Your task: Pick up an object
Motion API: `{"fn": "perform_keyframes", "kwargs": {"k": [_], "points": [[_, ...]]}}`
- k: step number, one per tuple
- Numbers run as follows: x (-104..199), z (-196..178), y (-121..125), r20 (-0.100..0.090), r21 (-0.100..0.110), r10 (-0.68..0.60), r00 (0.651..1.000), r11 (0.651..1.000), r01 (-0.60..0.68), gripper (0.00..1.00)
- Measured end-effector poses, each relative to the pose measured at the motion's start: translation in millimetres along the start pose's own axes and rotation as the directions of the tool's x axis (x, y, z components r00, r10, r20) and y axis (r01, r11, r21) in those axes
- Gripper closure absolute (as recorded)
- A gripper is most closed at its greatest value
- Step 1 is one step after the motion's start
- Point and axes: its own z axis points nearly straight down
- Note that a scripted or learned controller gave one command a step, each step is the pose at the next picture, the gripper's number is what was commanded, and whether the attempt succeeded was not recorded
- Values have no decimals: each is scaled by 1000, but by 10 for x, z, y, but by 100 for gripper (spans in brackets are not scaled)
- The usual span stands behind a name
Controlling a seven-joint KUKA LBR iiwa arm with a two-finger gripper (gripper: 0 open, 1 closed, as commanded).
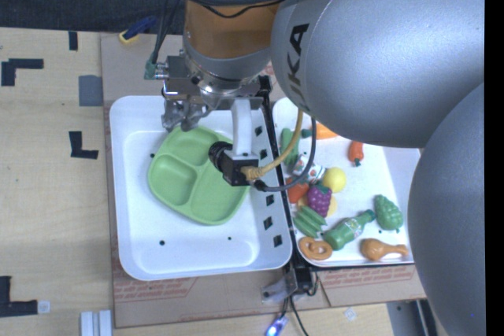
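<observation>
The arm (378, 51) loomed over the bench and hid the far part of the right bin (370, 169). The left bin (126, 193) lay under the gripper (183, 120). In it was the green divided tray (189, 185), its far rim just beneath the gripper and the rest reaching toward the camera. A sound grasp would probably pinch that thin raised rim, not the flat floor. Whether the gripper was spread or closed could not be told. Well apart from it, the green bottle (346, 230), grapes (319, 197) and lemon (335, 179) crowded together, partly overlapping.
</observation>
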Motion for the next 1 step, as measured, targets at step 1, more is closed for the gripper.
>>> {"fn": "perform_keyframes", "kwargs": {"k": [1], "points": [[-263, -888, -553, 3, 7, 8, 1000, 1000, -8, 100]]}}
